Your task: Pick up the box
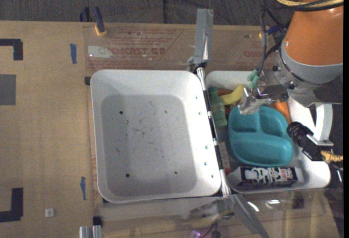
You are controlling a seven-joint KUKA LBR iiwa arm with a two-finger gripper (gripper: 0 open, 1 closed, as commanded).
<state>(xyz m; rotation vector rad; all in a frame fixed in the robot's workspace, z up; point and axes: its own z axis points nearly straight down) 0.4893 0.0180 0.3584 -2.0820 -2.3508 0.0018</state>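
Your box [271,175] lies along the right bin's [320,177] front edge; I cannot tell the claw's [252,101] state.

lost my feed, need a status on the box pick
Gripper low over right bin, nothing seen held. Box flat at near wall, untouched. Teal tray lies between them, beside box.

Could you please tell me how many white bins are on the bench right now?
2. The left bin sits mid-bench. The right bin adjoins it, partly under the arm, holding a teal tray, a dark box and a yellow item.
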